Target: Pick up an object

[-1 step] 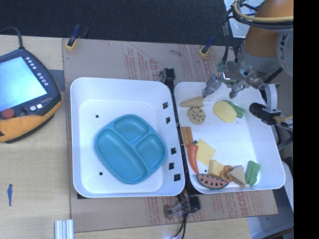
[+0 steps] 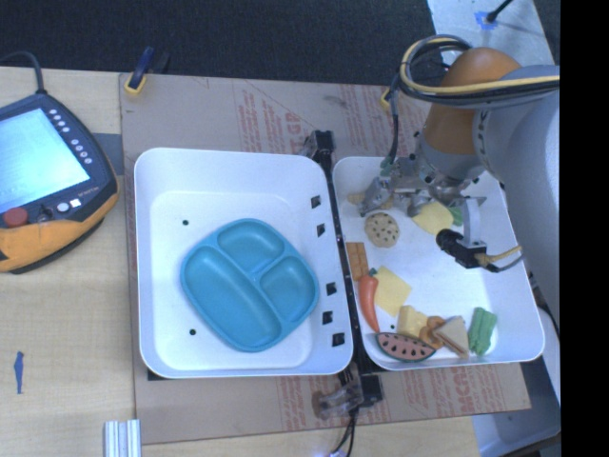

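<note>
Several toy foods in right bin (image 2: 519,284): cookie (image 2: 382,228), carrot (image 2: 367,296), cheese slice (image 2: 391,290), watermelon slice (image 2: 405,346). Left bin (image 2: 157,184) holds blue plate (image 2: 249,283). Gripper (image 2: 404,194) low at right bin's far end, just beside cookie; claw state cannot tell, nothing seen grasped. Advice: centre over cookie, descend straight, avoid bin wall, close firmly before lifting.

Cardboard (image 2: 285,122) print seems unreadable.

A blue divided plate (image 2: 249,284) is seen in the left bin (image 2: 152,255); a teach pendant (image 2: 43,184) is laid on the counter (image 2: 67,350) at far left
</note>
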`<state>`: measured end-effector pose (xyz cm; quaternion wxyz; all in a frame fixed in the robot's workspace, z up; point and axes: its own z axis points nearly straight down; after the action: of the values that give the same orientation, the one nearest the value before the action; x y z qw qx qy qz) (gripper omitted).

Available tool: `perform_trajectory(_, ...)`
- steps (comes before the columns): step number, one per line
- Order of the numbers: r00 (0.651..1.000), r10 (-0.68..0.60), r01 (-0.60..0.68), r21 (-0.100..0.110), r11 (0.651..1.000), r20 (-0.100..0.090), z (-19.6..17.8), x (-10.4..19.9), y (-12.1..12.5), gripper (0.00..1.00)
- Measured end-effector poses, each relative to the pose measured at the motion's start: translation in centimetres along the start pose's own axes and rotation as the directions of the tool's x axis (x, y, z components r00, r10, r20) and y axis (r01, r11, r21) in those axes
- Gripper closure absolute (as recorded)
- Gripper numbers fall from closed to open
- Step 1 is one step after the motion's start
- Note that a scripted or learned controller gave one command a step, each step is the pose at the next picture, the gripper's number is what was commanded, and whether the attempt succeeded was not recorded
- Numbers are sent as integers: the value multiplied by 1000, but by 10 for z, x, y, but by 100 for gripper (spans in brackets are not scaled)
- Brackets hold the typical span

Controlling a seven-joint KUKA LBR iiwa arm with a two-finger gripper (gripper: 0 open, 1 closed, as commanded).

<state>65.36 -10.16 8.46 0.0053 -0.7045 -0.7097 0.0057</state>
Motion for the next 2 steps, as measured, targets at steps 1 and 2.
perform_trajectory(1, 1000, -1, 1, -3, 1000, 1, -17, -1, 1, 100)
perform_trajectory(2, 1000, -2, 2, -7, 1000, 1, -18, -1, 2, 0)
